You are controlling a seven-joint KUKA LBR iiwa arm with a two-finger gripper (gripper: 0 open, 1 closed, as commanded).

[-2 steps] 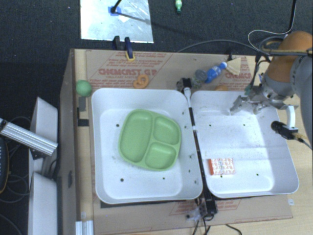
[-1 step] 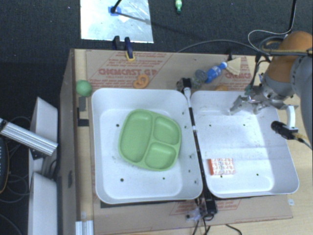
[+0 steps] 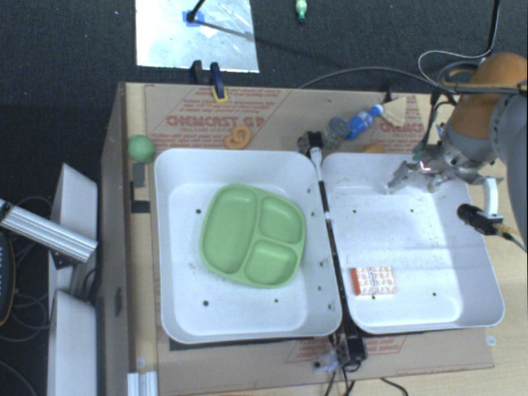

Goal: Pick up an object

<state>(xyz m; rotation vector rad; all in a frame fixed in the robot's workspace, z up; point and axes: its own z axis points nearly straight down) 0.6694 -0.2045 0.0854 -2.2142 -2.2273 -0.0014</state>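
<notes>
The gripper hovers over the upper right corner of the right bin, at the end of the grey arm that reaches in from the right of the frame. Whether it is apart or together, I cannot tell; the metal parts blur against the white floor of the bin. Nothing shows between them.

Judging by this, the step in hand is the approach: the gripper is above the bin but nowhere near a thing to take. The only loose thing in that bin is a small card, lying flat in the lower left part of the bin, well apart from the gripper. The next move would call for a travel down and to the left across the bin, then a descent right onto the card.

The card is small, rectangular and thin, white with an orange-red printed pattern and an orange edge on its left side. Being so flat against the bin floor, it will likely be hard to pinch.

In the left bin lies a green divided plate, with one large compartment and two smaller ones, near the bin's middle. Beyond the bins, on the tabletop near the top of the frame, sits a blue bottle.
</notes>
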